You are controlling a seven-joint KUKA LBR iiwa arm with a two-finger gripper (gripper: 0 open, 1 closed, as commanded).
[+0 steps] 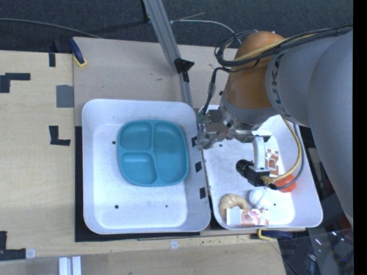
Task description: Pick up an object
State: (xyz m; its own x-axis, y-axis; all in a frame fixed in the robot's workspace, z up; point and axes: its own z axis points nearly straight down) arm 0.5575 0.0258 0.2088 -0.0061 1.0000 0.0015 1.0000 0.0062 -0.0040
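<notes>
Camera view: pincer (pixel 205 135) hanging over the upper left corner of the right bin (pixel 307 211), beside the wall shared with the left bin (pixel 92 211); spread or closure impossible to tell. Loose objects clustering at that bin's near edge: tan croissant-shaped piece (pixel 231 200), long axis running left to right, lying below and right of the pincer, well apart. Teal divided plate (pixel 153 152) sitting in the left bin.

My arm (pixel 309 67) grey with orange band (pixel 255 67); teal divided plate (pixel 153 152) in white left bin (pixel 97 211); tan croissant (pixel 232 200).
</notes>
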